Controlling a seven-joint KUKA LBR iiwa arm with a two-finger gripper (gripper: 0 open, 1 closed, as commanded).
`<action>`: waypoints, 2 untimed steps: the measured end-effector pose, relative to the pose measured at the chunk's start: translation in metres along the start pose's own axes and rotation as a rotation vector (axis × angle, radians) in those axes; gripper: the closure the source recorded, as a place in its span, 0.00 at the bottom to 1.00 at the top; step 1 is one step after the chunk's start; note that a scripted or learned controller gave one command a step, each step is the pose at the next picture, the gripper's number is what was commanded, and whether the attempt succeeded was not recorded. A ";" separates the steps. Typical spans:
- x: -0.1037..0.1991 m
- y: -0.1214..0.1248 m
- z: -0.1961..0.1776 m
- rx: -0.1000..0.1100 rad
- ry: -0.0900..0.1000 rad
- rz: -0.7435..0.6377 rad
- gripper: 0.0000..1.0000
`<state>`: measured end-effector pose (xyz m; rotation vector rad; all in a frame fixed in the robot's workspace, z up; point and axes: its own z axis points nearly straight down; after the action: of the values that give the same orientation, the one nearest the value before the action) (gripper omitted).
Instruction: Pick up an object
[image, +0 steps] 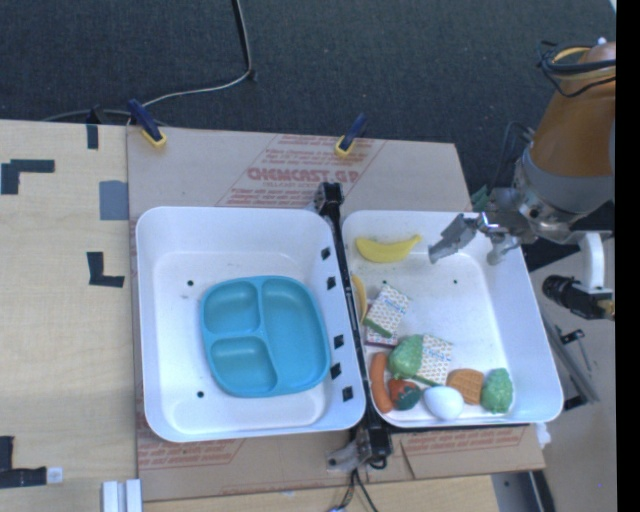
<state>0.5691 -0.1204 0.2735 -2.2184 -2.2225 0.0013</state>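
My gripper (470, 243) hangs over the far right part of the right bin (520, 310), open, with nothing between its fingers. A yellow banana (387, 247) lies just to its left near the bin's far wall. Below it lie a patterned packet (387, 308), a green leafy piece (407, 355), a second patterned packet (437, 352), an orange carrot (378, 375), a white egg (443, 402), an orange-brown piece (465, 383) and a green broccoli (497, 390), crowded along the near edge.
The left bin (170, 240) holds a blue divided tray (265, 335). A black divider (340, 300) with clips runs between the bins. Yellow clamps (150, 128) (350, 140) hold the cardboard at the back.
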 end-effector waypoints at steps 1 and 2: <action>0.042 0.064 0.091 0.002 0.000 0.000 0.00; 0.017 0.099 0.144 0.001 -0.002 0.001 0.00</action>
<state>0.6676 -0.1027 0.1290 -2.2201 -2.2220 0.0050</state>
